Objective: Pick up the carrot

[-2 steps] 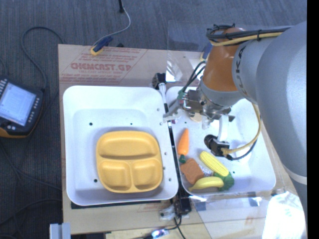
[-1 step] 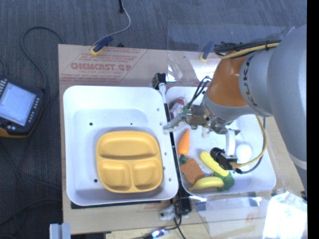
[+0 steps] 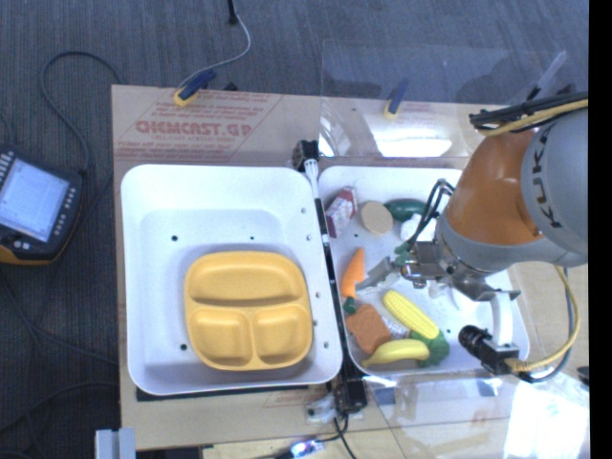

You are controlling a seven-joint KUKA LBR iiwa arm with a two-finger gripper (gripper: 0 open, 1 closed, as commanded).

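The orange carrot [image 3: 353, 270] lies in the right bin [image 3: 507, 318], against its left wall, pointing up and slightly right. My gripper [image 3: 386, 263] hangs just to the right of the carrot, over the bin's middle. Its two grey fingers [image 3: 374, 274] are spread open with nothing between them. One fingertip is close to the carrot's right side; I cannot tell whether it touches. The grey and orange arm covers the right part of the bin.
Near the carrot lie a corn cob [image 3: 410, 315], a banana [image 3: 397, 352], a brown block [image 3: 367, 328], a red packet [image 3: 339, 211], a tan disc [image 3: 376, 218] and a green item [image 3: 407, 207]. The left bin [image 3: 153, 218] holds a yellow divided plate [image 3: 249, 310].
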